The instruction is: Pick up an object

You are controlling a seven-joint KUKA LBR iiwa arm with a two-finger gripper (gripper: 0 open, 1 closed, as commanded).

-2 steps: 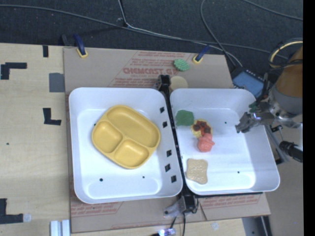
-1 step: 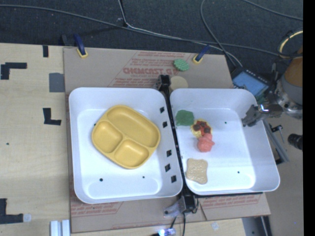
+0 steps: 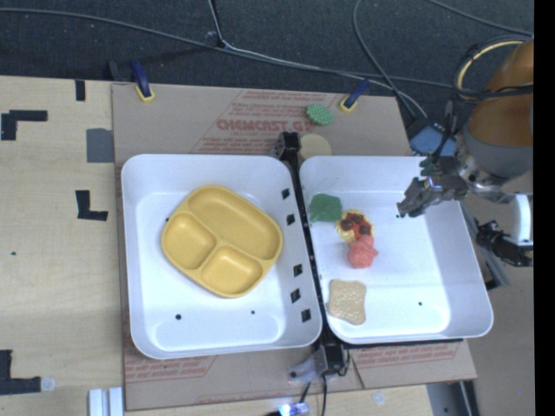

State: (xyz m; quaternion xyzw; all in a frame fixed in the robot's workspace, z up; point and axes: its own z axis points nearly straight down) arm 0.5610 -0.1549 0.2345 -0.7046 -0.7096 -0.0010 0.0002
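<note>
- My gripper (image 3: 414,204) hangs over the right shallow white bin (image 3: 434,315), upper right part; can't tell its state.
- In that bin, near the left wall: flat green piece (image 3: 326,207), dark red-yellow lumpy item (image 3: 355,225) just beside it, pink-red chunk (image 3: 362,253) below, tan square sponge-like slab (image 3: 347,301) lowest.
- Left white bin (image 3: 156,319) holds a yellow plastic 3-compartment plate (image 3: 222,240).

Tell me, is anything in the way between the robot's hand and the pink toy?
Nothing visible is. The gripper hangs over the right bin; bare white floor separates it from the pink toy.
</note>
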